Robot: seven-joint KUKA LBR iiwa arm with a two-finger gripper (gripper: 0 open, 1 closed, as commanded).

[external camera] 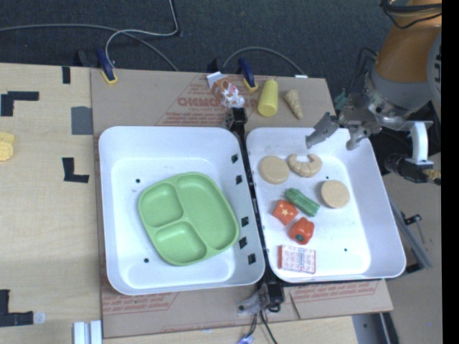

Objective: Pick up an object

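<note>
The right bin (373, 213) holds several toy foods: a round tan cookie (273, 169), a croissant-like piece (305, 165), another tan disc (334, 193), a green pod (302, 201), a red-orange piece (285, 211), a red pepper (302, 229) and a red-and-white packet (296, 259). My gripper (336, 136) hangs over the bin's upper right part, above and right of the croissant. Its two fingers (320, 131) are spread apart with nothing between them.
The left bin (122, 156) holds a green divided tray (187, 217). Behind the bins, on the cardboard, lie a yellow bottle (267, 97), a cone (294, 104) and a small wrapped item (224, 88). Cables run across the dark floor at the back.
</note>
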